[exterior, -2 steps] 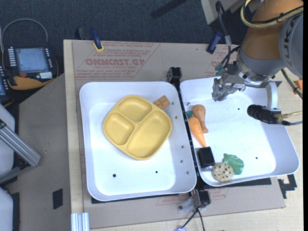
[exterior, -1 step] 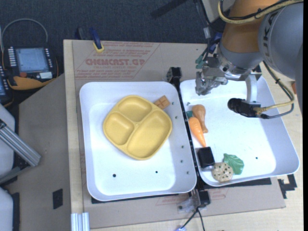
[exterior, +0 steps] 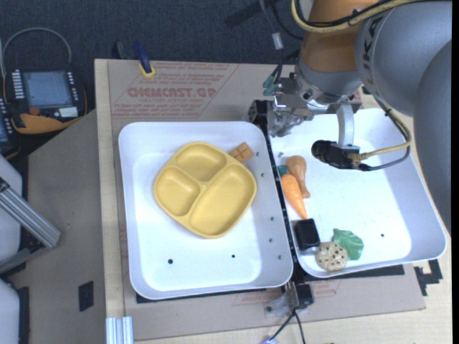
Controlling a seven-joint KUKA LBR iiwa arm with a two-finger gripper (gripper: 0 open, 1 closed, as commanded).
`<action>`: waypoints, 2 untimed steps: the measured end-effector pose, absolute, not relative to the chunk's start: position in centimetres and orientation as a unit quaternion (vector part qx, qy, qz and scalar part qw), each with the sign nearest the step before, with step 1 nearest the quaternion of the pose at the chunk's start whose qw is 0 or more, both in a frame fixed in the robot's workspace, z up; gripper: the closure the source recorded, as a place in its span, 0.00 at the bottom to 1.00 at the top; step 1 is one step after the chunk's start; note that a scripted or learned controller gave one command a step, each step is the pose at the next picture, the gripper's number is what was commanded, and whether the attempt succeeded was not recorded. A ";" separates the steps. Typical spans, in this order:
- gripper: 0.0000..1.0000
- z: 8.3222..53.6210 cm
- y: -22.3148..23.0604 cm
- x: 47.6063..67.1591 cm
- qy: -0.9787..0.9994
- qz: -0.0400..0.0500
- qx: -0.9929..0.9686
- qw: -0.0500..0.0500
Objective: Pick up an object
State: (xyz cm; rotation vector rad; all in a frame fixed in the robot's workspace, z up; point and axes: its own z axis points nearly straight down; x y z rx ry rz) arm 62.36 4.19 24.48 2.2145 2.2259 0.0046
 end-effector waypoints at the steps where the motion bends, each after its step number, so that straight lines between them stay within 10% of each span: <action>1: 1.00 24.7 9.1 62.6 0.709 0.001 0.706 0.001; 2: 0.00 24.7 8.8 62.6 0.708 0.001 0.707 0.001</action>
